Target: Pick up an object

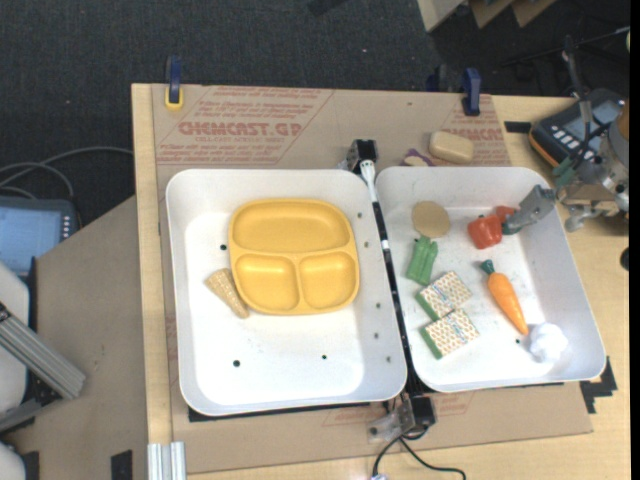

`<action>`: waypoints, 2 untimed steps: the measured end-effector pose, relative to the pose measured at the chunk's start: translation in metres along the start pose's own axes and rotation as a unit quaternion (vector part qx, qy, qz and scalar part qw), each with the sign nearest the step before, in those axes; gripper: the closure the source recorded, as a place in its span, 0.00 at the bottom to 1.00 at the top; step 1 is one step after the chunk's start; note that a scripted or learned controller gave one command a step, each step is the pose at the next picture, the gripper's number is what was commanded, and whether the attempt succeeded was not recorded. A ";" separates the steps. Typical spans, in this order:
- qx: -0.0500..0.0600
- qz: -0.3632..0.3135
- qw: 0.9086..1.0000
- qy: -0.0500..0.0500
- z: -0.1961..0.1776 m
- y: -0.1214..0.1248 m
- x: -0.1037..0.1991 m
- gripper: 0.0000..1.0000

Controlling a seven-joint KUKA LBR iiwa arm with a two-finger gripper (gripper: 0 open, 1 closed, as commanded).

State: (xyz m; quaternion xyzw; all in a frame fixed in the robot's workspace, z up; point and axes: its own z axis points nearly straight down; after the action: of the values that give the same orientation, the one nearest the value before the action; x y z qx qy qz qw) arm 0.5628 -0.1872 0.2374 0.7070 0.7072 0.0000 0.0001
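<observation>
Left bin (190, 298): holds a yellow plate (294, 255) with three compartments; a tan wafer (227, 292) lies against the plate's left edge.
Right bin (575, 298): holds a tan disc (432, 219), a green piece (422, 260), two sandwiches (448, 312) one below the other, a carrot (507, 302), a white ball (547, 342) and a red pepper (485, 230).
Carrot: lies at a slant, leaf end up-left, with the ball just beyond its tip.
Gripper (524, 215): enters from the right, low over the right bin's upper right part, its tip touching or just beside the pepper.
Jaws: cannot tell whether wide or narrow; nothing is seen between them.
Tabletop (260, 128): a brown board lies under both bins; a cream block (452, 147) rests on it above the right bin.
</observation>
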 end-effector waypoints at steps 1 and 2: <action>0.006 0.001 1.000 0.002 0.148 0.001 -0.022 0.00; 0.004 0.001 1.000 0.002 0.154 -0.050 -0.021 0.00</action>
State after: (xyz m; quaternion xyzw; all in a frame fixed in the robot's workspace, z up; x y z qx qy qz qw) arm 0.5129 -0.2081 0.0835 0.7080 0.7062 -0.0013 -0.0037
